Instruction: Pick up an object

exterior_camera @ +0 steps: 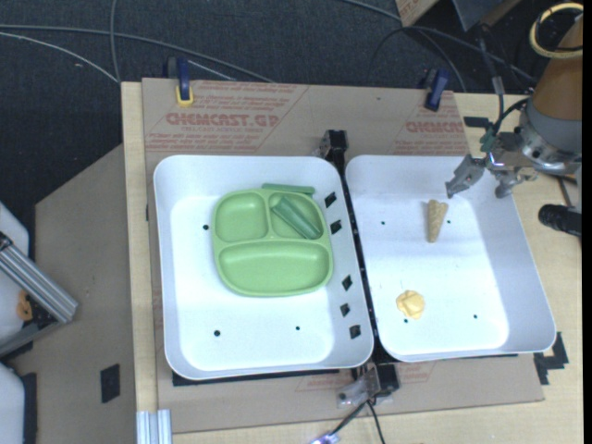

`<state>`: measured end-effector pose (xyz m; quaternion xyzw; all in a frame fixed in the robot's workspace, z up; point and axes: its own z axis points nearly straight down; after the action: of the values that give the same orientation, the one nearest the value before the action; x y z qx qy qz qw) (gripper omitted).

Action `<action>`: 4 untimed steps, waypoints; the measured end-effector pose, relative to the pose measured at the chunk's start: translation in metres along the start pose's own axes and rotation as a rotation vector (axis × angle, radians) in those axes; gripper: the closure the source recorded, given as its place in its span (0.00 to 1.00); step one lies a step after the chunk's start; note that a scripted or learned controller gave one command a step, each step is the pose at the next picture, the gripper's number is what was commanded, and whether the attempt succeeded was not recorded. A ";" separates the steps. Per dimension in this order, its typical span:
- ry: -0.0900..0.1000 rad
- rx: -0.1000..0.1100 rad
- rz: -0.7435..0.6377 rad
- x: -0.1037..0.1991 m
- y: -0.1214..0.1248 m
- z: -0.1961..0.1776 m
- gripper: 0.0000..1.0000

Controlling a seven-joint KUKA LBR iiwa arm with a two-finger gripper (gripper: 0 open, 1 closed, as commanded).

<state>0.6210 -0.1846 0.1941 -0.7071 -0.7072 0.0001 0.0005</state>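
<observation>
A tan cone-shaped piece (435, 220) lies in the right bin (518, 276), toward its back. A small yellow lump (411, 304) rests nearer that bin's front. My gripper (482, 184) hangs over the back right part of the right bin, up and to the right of the cone and apart from it. Its two fingers are spread open, and nothing sits between them.
The left bin (185, 313) holds a green divided plate (268, 265) with a green stick-like item (296, 214) in its back right compartment. Black clips line the seam between the bins. Blue clamps (184, 86) hold the board's back edge.
</observation>
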 end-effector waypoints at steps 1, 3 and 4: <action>0.001 0.004 0.000 -0.003 0.004 0.044 0.00; 0.001 0.002 -0.001 0.007 -0.002 0.110 0.00; 0.000 -0.001 -0.002 0.007 -0.001 0.097 1.00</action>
<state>0.6199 -0.1777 0.0968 -0.7065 -0.7077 -0.0005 0.0002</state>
